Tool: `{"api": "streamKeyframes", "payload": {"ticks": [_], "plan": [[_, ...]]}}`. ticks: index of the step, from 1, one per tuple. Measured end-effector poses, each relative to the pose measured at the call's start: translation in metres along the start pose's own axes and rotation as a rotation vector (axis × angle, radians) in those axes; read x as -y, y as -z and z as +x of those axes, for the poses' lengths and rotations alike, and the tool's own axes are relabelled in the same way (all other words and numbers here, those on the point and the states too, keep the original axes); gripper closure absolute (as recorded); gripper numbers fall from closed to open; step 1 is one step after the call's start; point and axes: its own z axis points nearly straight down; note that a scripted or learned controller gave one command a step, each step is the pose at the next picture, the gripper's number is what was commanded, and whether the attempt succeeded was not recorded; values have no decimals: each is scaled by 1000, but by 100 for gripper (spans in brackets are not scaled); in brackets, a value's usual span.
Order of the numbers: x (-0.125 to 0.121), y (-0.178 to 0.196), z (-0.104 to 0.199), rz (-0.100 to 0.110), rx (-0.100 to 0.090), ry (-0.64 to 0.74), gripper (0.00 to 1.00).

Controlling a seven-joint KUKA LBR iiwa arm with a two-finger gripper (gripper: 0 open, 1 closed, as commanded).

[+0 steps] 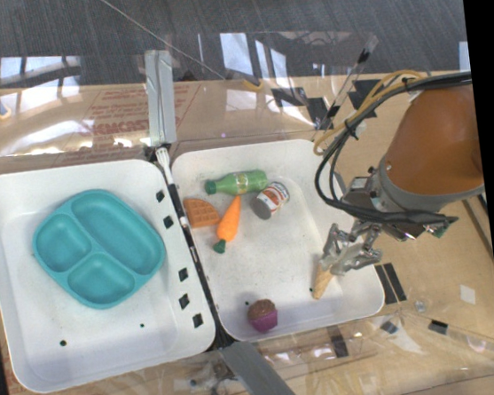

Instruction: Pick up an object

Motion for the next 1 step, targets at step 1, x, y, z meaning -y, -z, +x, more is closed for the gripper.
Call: {"api": "streamKeyframes", "payload": {"ticks": [1], "plan": [[8,10,-8,-3,0,173,100]]}}
